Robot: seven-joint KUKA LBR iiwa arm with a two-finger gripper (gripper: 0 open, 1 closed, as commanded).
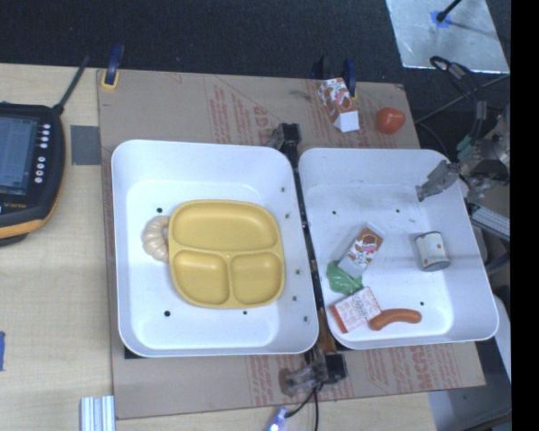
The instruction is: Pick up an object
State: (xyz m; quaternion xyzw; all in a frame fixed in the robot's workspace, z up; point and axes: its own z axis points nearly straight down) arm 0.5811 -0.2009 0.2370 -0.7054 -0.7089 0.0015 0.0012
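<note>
White plastic makes up the right bin point(391, 173), and it serves as the landmark for everything else. Nearest the camera, along that bin's front edge, lie a sausage point(395, 318) and, touching its left end, a red-and-white packet point(355, 308). Just behind the packet sits a green scrap point(342, 281), and behind that a small carton point(361, 250) lies tilted. Toward the bin's right side, level with the carton but apart from it, rests a grey can point(431, 250) on its side. At the bin's far right corner the pincer point(434, 183) hangs over the rim, carrying nothing that can be seen; whether it is spread or pressed together I cannot tell from this angle. Beyond the bin's far wall, out on the surface point(207, 106), stand a small box point(339, 102) and a red ball point(390, 119).

Left of the right bin, the other bin point(130, 241) holds a yellow tray point(226, 252) with a tan lump point(154, 237) touching its left edge.

By my judgement the approach step is in hand, with no object yet picked. The can looks the closest candidate: the next move would call for travel inward and toward the camera, then a descent centred across the can's round body, which may roll if caught off-centre.
</note>
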